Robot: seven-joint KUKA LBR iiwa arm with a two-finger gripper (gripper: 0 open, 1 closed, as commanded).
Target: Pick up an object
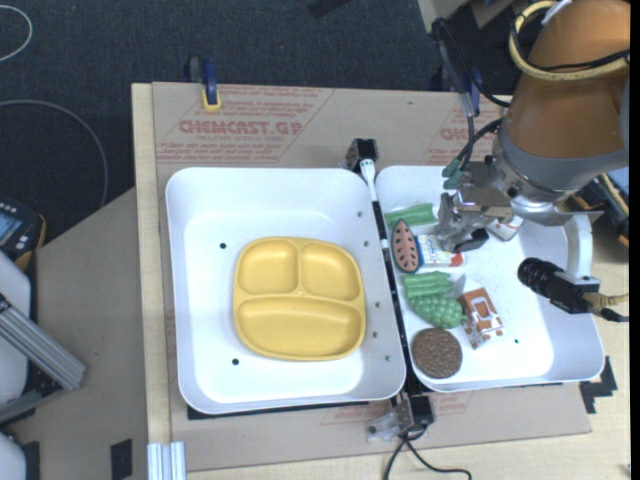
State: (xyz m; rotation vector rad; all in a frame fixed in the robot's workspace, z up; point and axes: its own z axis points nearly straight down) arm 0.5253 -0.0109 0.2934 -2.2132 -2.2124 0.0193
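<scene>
We have the claw (462,230) low over the right bin (575,353), above a small white packet (436,252) beside the green pea pods (432,298). We cannot tell its state. We judge this the reach step; next we must settle squarely onto one object.

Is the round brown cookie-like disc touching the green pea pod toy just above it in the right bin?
Cannot tell. In the camera view the round brown disc sits just below the green pea pod toy; their edges meet or overlap from this slant, with no plain gap or contact.
</scene>
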